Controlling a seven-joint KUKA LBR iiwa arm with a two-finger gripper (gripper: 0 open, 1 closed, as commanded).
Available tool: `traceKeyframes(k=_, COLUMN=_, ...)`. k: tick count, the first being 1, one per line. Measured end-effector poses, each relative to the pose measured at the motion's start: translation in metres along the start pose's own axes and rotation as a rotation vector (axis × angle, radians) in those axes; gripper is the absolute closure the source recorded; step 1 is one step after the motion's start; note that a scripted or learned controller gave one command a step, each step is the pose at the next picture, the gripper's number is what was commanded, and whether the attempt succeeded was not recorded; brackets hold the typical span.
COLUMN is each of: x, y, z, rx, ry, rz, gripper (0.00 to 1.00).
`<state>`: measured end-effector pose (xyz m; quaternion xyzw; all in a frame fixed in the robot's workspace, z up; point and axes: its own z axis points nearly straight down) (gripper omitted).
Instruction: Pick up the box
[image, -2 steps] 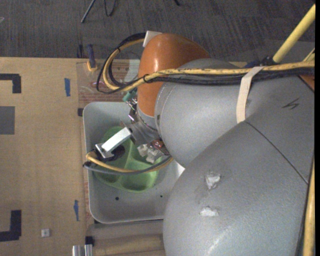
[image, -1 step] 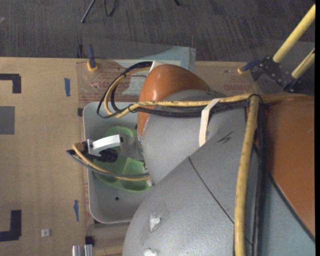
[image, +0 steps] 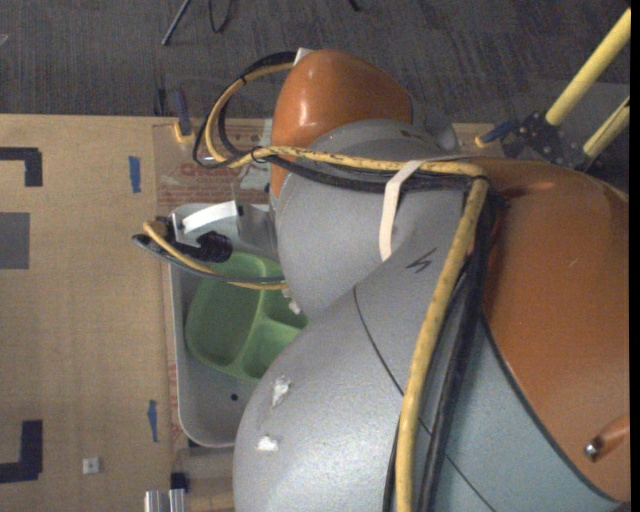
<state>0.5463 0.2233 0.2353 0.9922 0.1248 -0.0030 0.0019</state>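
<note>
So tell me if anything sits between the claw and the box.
Cannot tell: the grey and orange arm covers most of the white bin. A green plastic divided tray lies in the bin beside the arm; I can't pick out a box.

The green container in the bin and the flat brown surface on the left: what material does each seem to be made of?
Green container: probably molded plastic, smooth with a soft sheen, rounded walls and a dividing ridge. Brown surface: looks like cardboard, matte tan, with blue tape pieces stuck on it.
</note>
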Motion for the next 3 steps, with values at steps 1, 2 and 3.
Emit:
traceKeyframes(k=1, x=0.07, y=0.015, z=0.12, rx=0.001, ry=0.014, rz=-0.195, gripper=1.0)
traceKeyframes(k=2, x=-0.007, y=0.009, z=0.129, rx=-0.011, ry=0.049, rz=-0.339, gripper=1.0)
traceKeyframes(k=3, x=0.003, y=0.001, z=-0.011, rx=0.0, ry=0.0, rz=0.051, gripper=1.0)
